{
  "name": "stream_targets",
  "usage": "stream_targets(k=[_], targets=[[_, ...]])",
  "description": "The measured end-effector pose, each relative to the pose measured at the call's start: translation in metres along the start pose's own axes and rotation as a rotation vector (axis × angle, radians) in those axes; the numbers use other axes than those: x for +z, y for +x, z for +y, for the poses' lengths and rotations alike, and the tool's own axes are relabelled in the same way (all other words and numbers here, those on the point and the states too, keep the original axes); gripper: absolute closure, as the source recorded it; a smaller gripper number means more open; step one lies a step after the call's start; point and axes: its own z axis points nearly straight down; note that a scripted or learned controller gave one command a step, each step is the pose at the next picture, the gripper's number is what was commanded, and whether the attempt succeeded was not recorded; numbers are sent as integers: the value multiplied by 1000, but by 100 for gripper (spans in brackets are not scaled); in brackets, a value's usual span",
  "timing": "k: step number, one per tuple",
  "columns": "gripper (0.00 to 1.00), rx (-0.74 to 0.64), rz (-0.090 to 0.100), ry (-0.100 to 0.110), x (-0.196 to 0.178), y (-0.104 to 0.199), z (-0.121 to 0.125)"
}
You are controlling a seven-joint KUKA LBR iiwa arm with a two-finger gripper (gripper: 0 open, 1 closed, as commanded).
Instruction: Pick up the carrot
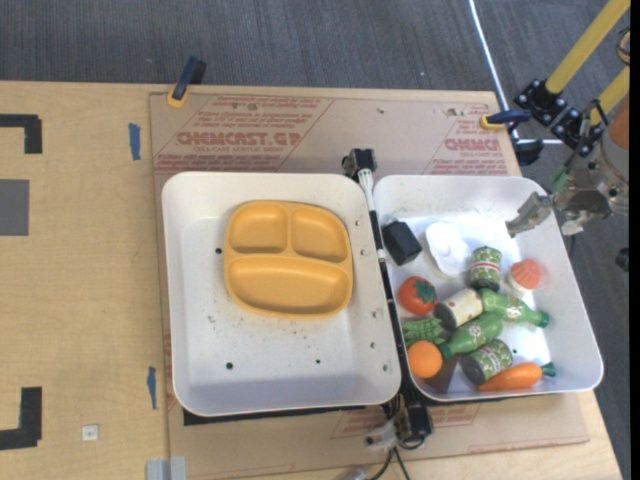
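Carrot (512, 376) lay at near edge of right bin (580, 318), touching a green bottle (487, 359). Probably light, stiff, slick plastic; best gripped mid-body. Gripper (540, 213) hovered over far right rim; jaw state unclear, 1 finger visible.

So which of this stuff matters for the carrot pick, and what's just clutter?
For the job:
carrot, at the right bin's near edge
gripper, above that bin's far right corner

Lying about:
yellow divided plate in the left bin
tomato
green bottle
black block

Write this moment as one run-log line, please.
arm: at right bin's far right rim | carrot: lying in right bin's near corner, untouched | yellow plate: left bin
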Motion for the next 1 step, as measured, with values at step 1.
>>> stream_targets(k=[1], targets=[[0,127,1,3,33,91,-80]])
